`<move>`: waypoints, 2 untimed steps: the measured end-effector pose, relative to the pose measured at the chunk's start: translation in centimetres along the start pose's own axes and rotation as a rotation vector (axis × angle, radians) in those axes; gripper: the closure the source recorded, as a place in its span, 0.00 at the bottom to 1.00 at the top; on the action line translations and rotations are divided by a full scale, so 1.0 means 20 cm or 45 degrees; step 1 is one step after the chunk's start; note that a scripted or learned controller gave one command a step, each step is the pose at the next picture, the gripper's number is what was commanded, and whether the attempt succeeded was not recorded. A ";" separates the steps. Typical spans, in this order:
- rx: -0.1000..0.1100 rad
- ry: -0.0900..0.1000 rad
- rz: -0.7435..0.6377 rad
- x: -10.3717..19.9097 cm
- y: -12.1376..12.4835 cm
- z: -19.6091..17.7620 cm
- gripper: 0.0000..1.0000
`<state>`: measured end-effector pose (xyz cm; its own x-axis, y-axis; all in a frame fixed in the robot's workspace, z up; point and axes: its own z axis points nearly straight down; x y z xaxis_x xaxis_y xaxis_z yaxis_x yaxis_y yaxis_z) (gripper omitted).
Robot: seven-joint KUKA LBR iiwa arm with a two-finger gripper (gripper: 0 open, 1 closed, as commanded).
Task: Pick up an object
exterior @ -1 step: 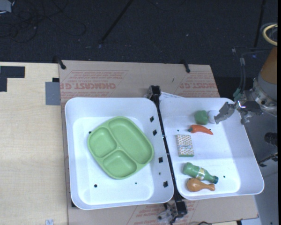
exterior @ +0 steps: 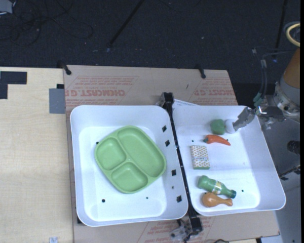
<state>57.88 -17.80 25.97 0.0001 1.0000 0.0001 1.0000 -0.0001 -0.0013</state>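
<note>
The desk point(exterior: 25, 151) carries two white bins side by side. The left bin point(exterior: 86, 186) holds a green divided plate point(exterior: 129, 158) with three compartments, lying flat. The right bin point(exterior: 266, 181) holds the small things: a patterned block point(exterior: 199, 157) near its middle, a green bottle point(exterior: 216, 186) lying on its side with its neck toward the right, an orange-brown drumstick-shaped toy point(exterior: 216, 201) just below it, an orange carrot point(exterior: 217, 140) lying roughly left to right, and a green ball point(exterior: 218, 126) above it. The arm is cut off at the right edge. Its hand point(exterior: 235, 124) sits just beside the ball, perhaps touching; whether it is clenched or released I cannot tell.
</note>
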 end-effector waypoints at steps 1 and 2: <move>0.001 0.000 -0.004 0.03 0.04 0.24 0.00; 0.001 0.000 -0.006 0.04 0.08 0.46 0.00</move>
<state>59.53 -16.99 16.85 -0.0043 1.0000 0.0003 1.0000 0.0043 -0.0018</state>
